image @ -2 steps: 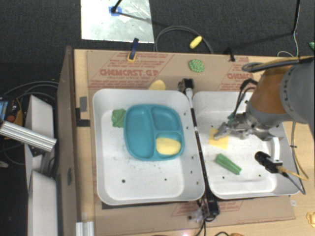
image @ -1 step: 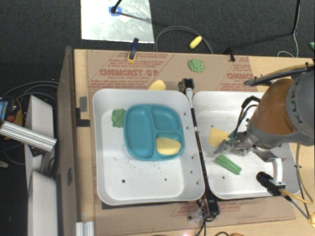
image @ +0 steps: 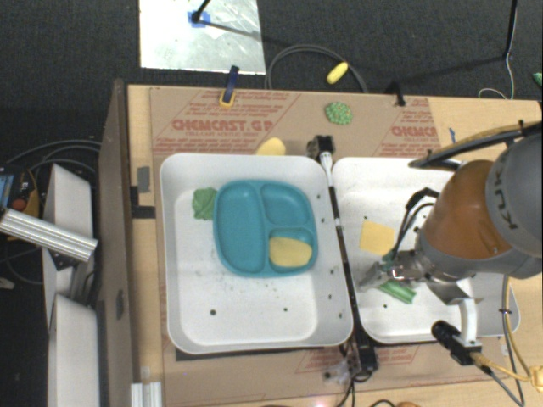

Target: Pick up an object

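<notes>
Cardboard sheeting covers my bench under two shallow glossy white plastic bins. My grey arm's two-finger gripper (image: 379,274) sits low near the right bin's (image: 373,325) front-left corner, beside a small green stick-like piece (image: 397,292), likely the target; I can't tell its opening. A flat yellow wedge (image: 376,236) lies just behind.

A dark speckled carpet floor (image: 59,49) surrounds the brown cardboard-covered bench (image: 254,117). A shiny square metal sheet (image: 204,25) lies on the carpet beyond it, with black cables (image: 297,53) trailing nearby.
</notes>
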`<state>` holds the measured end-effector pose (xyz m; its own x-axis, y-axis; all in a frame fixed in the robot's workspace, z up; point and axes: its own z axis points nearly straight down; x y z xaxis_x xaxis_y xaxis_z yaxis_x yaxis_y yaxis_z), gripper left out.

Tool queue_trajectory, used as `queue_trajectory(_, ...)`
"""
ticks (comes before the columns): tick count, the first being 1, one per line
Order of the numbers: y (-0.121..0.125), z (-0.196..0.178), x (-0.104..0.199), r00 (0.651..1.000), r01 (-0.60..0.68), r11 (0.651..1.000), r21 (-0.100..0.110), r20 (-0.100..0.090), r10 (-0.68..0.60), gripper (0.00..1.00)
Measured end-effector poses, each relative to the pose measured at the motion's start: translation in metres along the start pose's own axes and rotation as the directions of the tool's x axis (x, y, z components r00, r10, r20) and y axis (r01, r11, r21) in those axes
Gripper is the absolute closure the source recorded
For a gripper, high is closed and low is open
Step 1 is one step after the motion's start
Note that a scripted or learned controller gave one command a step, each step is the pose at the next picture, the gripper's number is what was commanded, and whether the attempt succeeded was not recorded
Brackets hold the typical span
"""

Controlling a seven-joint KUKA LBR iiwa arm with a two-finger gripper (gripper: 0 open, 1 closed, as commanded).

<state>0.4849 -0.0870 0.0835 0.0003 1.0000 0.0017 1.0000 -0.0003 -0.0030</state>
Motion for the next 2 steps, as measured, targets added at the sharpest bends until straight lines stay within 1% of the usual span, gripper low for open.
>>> queue_trajectory(1, 0.002, -0.001, -0.021, 1.0, 0.0, 1.0, -0.004, 0.002, 0.0, 0.0)
queue_trajectory(2, 0.003, -0.012, -0.02, 1.0, 0.0, 1.0, -0.008, 0.002, 0.0, 1.0)
